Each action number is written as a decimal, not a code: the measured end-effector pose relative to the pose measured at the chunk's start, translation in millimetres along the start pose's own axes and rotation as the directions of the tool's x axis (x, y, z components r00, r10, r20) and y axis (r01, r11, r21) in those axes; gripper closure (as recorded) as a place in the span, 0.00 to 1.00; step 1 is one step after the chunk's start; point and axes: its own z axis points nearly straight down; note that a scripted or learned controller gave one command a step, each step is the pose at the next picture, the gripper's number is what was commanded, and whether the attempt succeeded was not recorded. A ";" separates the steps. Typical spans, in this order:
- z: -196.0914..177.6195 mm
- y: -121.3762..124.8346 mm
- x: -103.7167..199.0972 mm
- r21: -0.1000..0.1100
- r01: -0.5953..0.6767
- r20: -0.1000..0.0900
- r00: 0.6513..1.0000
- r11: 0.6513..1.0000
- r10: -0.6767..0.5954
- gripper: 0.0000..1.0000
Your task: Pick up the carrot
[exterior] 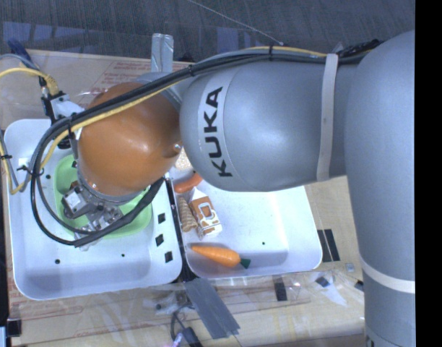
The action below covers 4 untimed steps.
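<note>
Well apart from the gripper (87, 212), which hung over a green thing (138, 219) in the left bin (33, 266), one carrot (215, 255) lay near the front wall of the right bin (297, 226). Whether the jaws were parted or closed could not be told. One small box (201, 215) and one orange piece (186, 184) lay behind the carrot.

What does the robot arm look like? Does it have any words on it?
The arm is big, round and shiny grey, with KUKA written on it in black letters. Near its end sits an orange band. Black and yellow cables loop along it down to the metal tool.
</note>
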 end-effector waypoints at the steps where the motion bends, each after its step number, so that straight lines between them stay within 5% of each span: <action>1: -5.7 -0.5 -1.6 -0.006 0.002 0.004 1.000 1.000 -0.002 1.00; 3: -17.1 -1.5 -5.0 -0.017 0.007 0.013 1.000 1.000 -0.007 1.00; 4: -1.4 17.2 -23.7 0.005 -0.453 -0.004 0.892 0.892 0.453 1.00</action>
